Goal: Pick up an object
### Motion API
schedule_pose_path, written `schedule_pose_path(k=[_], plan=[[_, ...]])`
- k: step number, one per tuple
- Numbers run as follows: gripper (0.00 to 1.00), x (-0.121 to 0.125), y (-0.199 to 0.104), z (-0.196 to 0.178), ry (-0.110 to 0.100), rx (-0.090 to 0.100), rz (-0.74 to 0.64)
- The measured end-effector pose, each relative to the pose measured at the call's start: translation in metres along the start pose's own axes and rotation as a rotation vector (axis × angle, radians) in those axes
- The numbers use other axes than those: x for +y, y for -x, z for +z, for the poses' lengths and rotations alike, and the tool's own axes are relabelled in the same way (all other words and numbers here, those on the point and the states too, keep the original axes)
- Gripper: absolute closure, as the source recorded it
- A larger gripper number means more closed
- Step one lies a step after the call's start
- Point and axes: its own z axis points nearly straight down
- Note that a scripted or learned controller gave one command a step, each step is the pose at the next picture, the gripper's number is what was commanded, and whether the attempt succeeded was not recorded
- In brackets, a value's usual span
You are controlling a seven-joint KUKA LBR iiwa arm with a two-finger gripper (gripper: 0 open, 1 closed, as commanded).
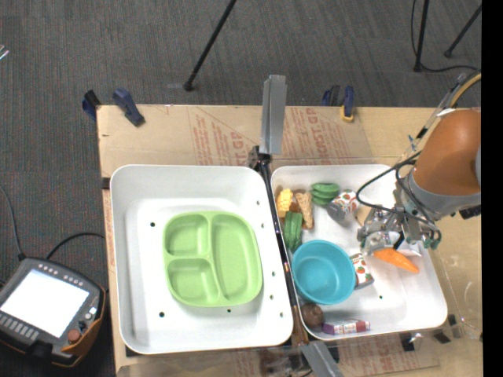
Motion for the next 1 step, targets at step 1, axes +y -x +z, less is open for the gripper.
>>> schedule_pose_path(k=[1], plan=[[0.0,-0.0006,0.0004,-0.0002,-0.003,-0.001,-0.001]])
